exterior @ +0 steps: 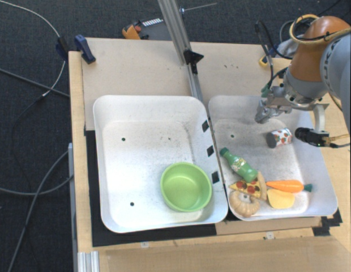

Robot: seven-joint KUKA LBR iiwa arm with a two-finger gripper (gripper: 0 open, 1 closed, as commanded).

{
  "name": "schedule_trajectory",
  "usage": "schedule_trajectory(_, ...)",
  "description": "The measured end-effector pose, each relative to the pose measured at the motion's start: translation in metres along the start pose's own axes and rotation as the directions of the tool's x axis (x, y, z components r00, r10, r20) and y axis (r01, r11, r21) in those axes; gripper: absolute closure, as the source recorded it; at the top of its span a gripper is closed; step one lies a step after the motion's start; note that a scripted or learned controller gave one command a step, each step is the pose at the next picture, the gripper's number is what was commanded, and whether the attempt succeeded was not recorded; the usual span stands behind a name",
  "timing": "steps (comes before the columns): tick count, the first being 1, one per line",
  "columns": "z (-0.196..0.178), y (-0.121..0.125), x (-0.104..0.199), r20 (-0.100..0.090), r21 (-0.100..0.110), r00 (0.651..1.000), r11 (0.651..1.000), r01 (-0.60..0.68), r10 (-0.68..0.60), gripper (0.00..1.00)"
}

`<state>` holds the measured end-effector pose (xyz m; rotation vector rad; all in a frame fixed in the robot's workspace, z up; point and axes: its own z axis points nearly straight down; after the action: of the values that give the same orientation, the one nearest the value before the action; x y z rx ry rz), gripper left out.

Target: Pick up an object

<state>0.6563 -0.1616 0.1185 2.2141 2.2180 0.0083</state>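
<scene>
Several items crowd right bin near edge: carrot, pizza slice, bottle. Small can lies alone farther back, easiest pick. Tool hovers just beyond-left, grip state unclear; shift right, descend squarely.

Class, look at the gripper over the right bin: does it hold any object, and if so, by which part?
Nothing is held. The gripper hangs above bare floor of the right white bin, apart from the small white-and-red can lying nearby.

The green bowl looked like glossy plastic; beside it, the white bins seemed smooth, speckled plastic on a matt wooden bench.
</scene>
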Motion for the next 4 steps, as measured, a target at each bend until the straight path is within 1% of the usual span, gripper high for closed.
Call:
schedule_trajectory(1,-0.044,-0.003,0.003,-0.001,0.006,1.0,1.0,-0.001,0.001,1.0)
schedule_trajectory(2,-0.105,0.002,-0.004,0.0,0.003,1.0,1.0,-0.002,0.002,1.0)
schedule_trajectory(3,-0.161,0.008,0.005,-0.001,0.003,1.0,1.0,-0.001,0.001,1.0)
schedule_trajectory(4,-0.164,-0.021,0.054,-0.002,0.008,1.0,1.0,0.002,-0.002,1.0)
